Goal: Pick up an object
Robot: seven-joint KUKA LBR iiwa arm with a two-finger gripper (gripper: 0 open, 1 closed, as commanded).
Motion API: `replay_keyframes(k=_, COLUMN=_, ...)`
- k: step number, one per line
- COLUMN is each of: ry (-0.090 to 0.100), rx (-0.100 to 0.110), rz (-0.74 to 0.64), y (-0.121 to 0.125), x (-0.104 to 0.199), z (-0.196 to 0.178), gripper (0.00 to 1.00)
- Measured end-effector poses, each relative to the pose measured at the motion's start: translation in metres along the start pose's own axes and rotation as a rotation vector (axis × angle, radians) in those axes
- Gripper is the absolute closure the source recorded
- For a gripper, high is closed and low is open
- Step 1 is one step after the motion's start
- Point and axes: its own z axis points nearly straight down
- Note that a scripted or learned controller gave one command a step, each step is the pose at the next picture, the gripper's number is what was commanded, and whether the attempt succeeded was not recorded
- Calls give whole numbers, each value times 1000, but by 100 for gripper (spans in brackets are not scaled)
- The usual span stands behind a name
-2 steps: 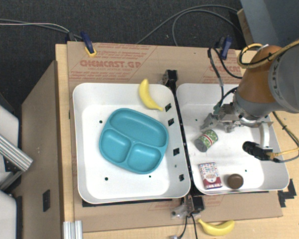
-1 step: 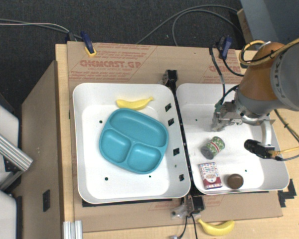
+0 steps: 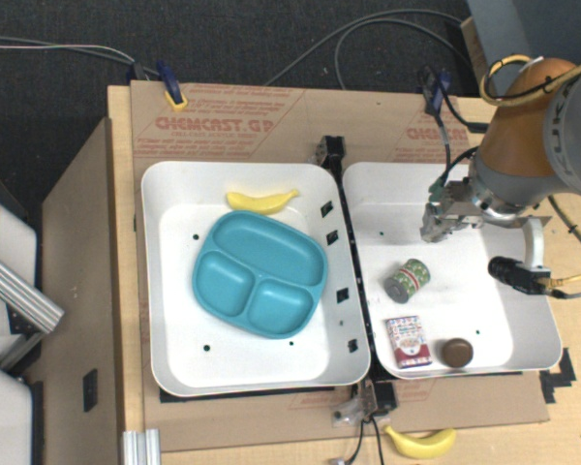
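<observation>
In the right bin (image 3: 504,352) lie a small green-labelled can (image 3: 407,279) on its side, a red and white box (image 3: 408,342) near the front wall, and a brown round object (image 3: 456,353) beside the box. My gripper (image 3: 438,223) hangs over the back half of this bin, up and to the right of the can, with nothing visibly in it. The left bin (image 3: 165,289) holds a blue divided plate (image 3: 259,272) and a yellow banana (image 3: 261,200) behind it.
A black divider strip (image 3: 344,260) runs between the two bins. A second banana (image 3: 422,442) lies on the bench in front of the right bin. Cables and blue clamps (image 3: 171,85) sit along the cardboard's back edge.
</observation>
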Motion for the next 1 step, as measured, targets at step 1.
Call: replay_keyframes(k=1, ry=0, rx=-1, rz=0, y=2, x=0, z=-44, gripper=100)
